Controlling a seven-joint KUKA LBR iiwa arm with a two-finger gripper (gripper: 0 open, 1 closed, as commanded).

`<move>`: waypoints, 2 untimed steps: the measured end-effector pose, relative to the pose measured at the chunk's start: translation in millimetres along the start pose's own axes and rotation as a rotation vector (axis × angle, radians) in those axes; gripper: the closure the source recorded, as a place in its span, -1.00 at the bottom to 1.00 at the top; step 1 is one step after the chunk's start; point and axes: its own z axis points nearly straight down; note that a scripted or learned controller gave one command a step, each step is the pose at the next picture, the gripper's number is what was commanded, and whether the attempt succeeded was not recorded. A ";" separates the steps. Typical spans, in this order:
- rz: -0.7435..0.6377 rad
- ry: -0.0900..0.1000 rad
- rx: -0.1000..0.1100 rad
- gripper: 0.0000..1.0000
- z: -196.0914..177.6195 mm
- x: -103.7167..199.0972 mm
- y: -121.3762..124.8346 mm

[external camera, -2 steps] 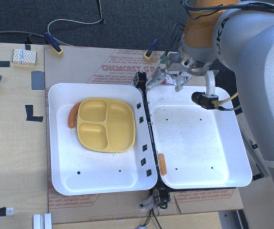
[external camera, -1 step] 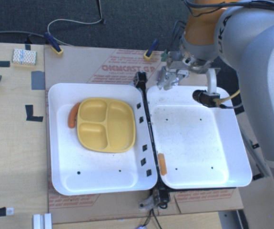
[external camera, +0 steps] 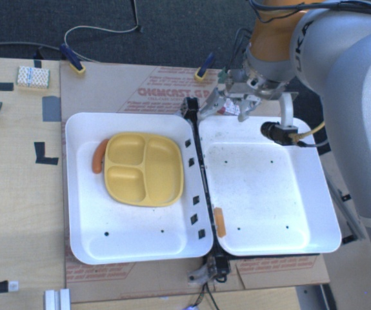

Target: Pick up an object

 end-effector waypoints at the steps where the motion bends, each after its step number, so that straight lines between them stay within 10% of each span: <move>1: -0.002 0.002 0.001 1.00 -9.4 1.2 0.1; 2: -0.001 0.002 0.001 -1.00 -9.2 1.1 0.0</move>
